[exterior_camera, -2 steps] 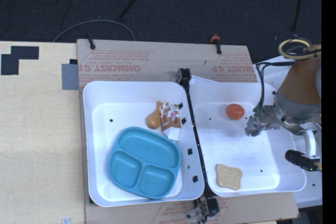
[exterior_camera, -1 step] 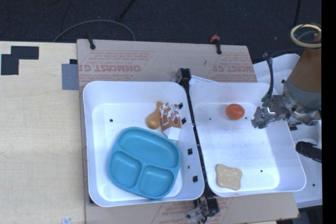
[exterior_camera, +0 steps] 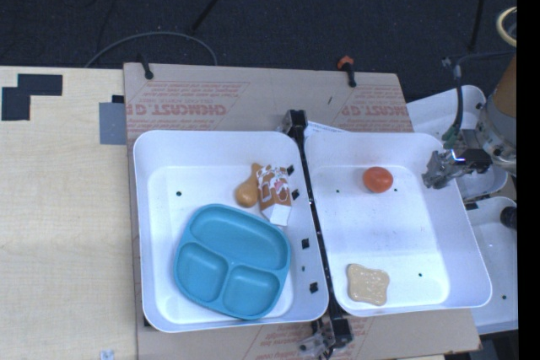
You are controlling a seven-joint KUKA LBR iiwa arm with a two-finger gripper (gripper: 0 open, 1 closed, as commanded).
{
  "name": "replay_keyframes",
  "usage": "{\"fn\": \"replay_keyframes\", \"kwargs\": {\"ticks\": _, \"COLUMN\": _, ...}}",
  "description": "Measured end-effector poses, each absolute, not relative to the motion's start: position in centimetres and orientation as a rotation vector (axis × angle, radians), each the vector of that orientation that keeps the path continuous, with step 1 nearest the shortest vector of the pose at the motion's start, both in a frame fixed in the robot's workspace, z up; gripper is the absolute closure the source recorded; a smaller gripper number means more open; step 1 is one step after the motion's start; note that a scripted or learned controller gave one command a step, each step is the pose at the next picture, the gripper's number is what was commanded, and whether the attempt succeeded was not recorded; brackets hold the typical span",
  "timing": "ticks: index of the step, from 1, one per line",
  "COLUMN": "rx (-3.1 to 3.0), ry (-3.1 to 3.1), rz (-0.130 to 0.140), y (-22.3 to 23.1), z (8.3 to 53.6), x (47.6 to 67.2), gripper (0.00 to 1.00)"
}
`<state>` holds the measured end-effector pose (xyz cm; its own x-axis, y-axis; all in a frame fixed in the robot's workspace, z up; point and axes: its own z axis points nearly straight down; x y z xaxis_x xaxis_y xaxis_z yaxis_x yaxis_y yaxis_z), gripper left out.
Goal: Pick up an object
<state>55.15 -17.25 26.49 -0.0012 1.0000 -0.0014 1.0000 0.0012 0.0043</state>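
I see two white bins (exterior_camera: 152, 181). One contains a blue divided plate (exterior_camera: 229, 260), a tan-orange piece (exterior_camera: 246, 192) and a brown-and-white patterned item (exterior_camera: 274, 185). The bin nearer the grey fingers (exterior_camera: 437, 169) contains a red-orange ball (exterior_camera: 378, 179) and a beige flat piece (exterior_camera: 368, 283).

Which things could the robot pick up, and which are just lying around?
Could pick up: tomato, cookie, blue plate, brown toy; the gripper does the picking.
Just lying around: bins, cardboard, clamp, cables.
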Motion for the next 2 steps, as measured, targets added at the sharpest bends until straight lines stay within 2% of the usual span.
{"fn": "replay_keyframes", "kwargs": {"ticks": 1, "rx": 2.219, "ry": 2.229, "rz": 0.0, "y": -11.8, "z": 27.0, "x": 54.3, "gripper": 1.0}}
{"fn": "replay_keyframes", "kwargs": {"ticks": 2, "rx": 2.22, "ry": 2.23, "rz": -0.002, "y": -6.4, "z": 25.4, "x": 54.0, "gripper": 1.0}}
